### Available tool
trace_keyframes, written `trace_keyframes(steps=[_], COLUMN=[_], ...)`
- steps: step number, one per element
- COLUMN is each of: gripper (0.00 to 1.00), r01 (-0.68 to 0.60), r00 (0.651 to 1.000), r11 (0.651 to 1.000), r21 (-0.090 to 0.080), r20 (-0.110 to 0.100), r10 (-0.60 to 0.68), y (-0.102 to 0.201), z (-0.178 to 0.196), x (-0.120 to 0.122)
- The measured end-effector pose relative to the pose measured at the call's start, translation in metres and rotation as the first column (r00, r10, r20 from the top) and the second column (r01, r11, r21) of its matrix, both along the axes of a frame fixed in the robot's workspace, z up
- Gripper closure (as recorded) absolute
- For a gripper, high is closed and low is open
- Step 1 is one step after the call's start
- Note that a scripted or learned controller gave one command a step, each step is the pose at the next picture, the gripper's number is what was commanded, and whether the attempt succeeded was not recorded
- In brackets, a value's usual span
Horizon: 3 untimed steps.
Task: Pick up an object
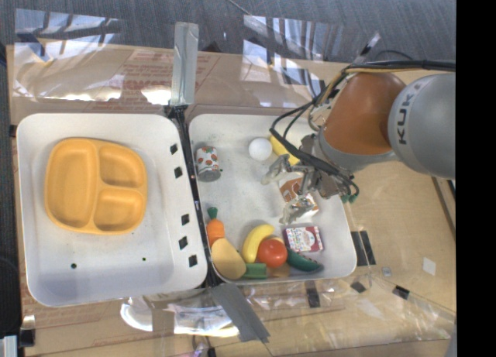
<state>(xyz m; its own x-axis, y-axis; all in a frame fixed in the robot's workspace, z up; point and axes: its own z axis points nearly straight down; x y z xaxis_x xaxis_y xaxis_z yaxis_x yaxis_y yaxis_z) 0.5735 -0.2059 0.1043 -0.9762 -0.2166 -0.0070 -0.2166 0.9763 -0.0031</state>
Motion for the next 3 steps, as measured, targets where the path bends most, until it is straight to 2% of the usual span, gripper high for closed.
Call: trace_keyframes(steps=[1, 2, 3], gripper=[0.0, 0.0, 0.0], r01=[-0.004, 0.11, 0.142], r00=[1.0, 0.994, 0.99], r11=[1.0, 0.994, 0.99], r21=[0.001, 0.002, 0.001], r20=[-0.003, -0.006, -0.003], r10=[0.004, -0.11, -0.142], y=[-0.005, -0.003, -0.004], z=[-0.011, -0.012, -0.01], x=[0.029, -0.002, 0.029])
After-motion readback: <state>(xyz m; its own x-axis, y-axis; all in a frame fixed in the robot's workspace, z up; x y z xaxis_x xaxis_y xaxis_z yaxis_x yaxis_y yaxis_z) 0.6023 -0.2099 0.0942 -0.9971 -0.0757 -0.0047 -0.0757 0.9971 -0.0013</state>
